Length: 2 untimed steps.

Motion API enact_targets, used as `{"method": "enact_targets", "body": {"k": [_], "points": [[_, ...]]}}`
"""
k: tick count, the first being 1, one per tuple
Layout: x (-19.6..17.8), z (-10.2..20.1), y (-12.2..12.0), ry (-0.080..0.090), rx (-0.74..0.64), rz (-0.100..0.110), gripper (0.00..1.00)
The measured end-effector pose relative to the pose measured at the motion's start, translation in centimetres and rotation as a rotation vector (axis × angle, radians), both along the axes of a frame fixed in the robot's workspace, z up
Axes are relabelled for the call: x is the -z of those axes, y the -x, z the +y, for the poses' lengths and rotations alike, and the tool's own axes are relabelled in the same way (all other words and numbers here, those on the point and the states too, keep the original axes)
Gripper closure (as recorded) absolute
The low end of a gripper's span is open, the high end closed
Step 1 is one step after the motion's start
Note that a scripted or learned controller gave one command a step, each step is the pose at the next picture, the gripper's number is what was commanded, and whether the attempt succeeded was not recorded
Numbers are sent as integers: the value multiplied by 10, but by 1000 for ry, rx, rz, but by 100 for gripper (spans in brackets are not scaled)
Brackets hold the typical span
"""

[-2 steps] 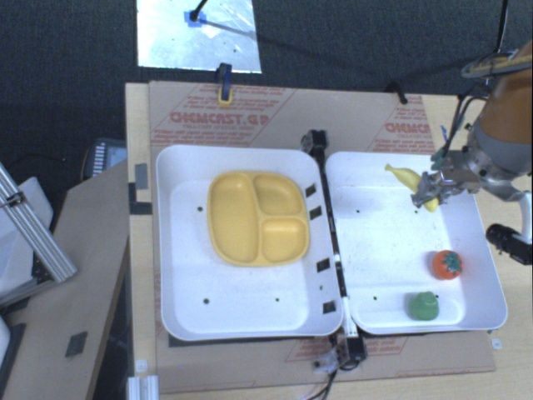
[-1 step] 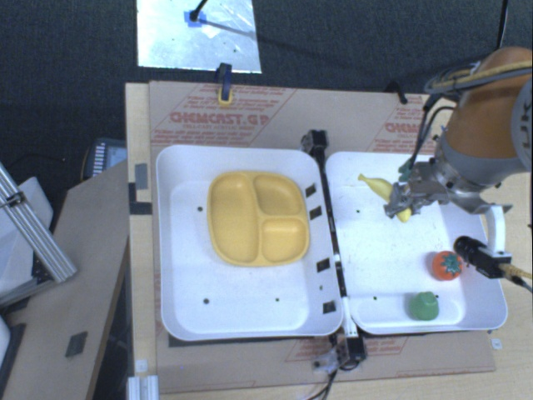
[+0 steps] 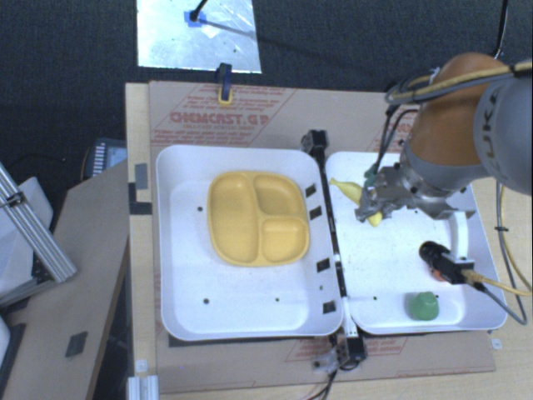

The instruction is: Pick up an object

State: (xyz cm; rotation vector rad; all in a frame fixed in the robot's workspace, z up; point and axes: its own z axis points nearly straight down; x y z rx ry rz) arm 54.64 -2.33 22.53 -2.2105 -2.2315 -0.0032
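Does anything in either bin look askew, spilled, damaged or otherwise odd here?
Nothing stands out. The yellow divided plate lies flat in the left bin. In the right bin, a yellow banana-like object sits partly under the gripper, and a green object rests near the front.

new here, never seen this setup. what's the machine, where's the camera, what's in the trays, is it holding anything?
One camera, fixed above the bench, looks down at a slant. The grey robot arm with an orange band reaches in from the right. Its two-finger gripper is low in the right shallow white bin, over a yellow banana-shaped object; whether it grips it is unclear. That bin also holds a small green object. The left white bin holds a yellow divided plastic plate.
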Motion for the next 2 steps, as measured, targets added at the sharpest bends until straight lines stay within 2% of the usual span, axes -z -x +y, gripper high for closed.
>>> {"method": "enact_targets", "body": {"k": [1, 2], "points": [[-6, 62, 4, -1, -2, 0, 100], [2, 107, 19, 0, 0, 1, 100]]}}
